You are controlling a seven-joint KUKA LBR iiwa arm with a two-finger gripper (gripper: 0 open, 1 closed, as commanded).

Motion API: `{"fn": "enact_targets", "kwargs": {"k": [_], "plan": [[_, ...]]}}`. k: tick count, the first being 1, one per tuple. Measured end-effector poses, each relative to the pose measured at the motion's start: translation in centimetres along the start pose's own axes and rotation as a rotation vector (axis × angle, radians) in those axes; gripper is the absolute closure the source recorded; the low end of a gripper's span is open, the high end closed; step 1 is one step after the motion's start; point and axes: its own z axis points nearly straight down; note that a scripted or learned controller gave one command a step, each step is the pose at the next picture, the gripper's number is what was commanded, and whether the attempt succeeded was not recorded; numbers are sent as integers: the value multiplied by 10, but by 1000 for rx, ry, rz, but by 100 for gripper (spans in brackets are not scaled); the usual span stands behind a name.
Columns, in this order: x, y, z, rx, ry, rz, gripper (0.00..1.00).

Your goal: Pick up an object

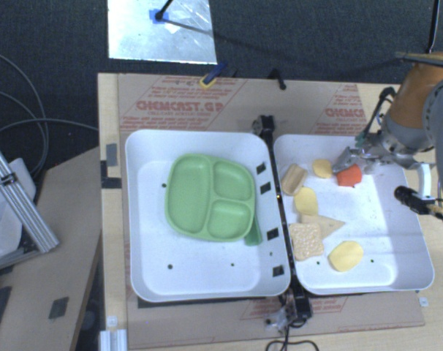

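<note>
Nearest me, a yellow round piece (345,255) and cracker (305,240) sit in the right bin (408,269). Farther back, my gripper (347,168) sits right over the red-orange piece (349,176); honestly can't tell whether the fingers are clamping it.

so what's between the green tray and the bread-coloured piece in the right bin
In the camera view, the two bins' adjoining white walls and the dark clips along that seam lie between the green tray and the bread-coloured piece. No other item sits there.

divided tray (210,196) in left bin (152,269); food pieces (307,199) in right bin (404,265).
</note>
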Motion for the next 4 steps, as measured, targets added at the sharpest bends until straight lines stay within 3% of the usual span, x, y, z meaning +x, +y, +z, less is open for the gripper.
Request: {"fn": "enact_targets", "kwargs": {"k": [1,2,3,4], "plan": [[-1,-2,-11,1,0,-1,100],[50,12,1,7,1,2,100],[126,-56,-11,10,0,1,100],[116,-53,-12,-1,-14,8,0]]}}
